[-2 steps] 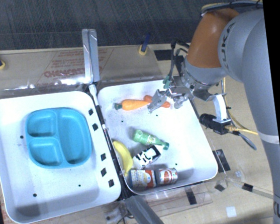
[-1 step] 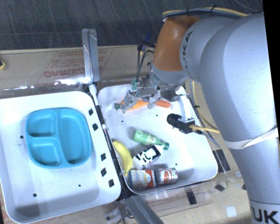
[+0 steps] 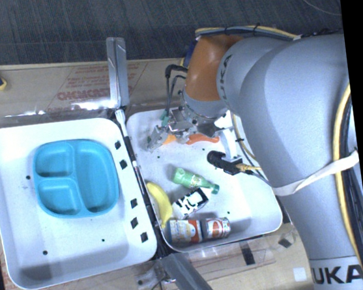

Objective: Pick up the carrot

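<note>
The carrot (image 3: 200, 139) shows as an orange sliver in the upper part of the right bin (image 3: 261, 198), mostly hidden beneath the wrist. My gripper (image 3: 162, 133) is low in that bin's upper left corner, just left of the carrot. Nothing can be made out in its grasp.
In the right bin lie a green bottle (image 3: 195, 178), a banana (image 3: 160, 203) along the left wall, a black-and-white packet (image 3: 193, 201) and a can (image 3: 199, 229) at the front. The left bin (image 3: 18, 256) holds a blue divided plate (image 3: 76, 176). The arm covers the right bin's right side.
</note>
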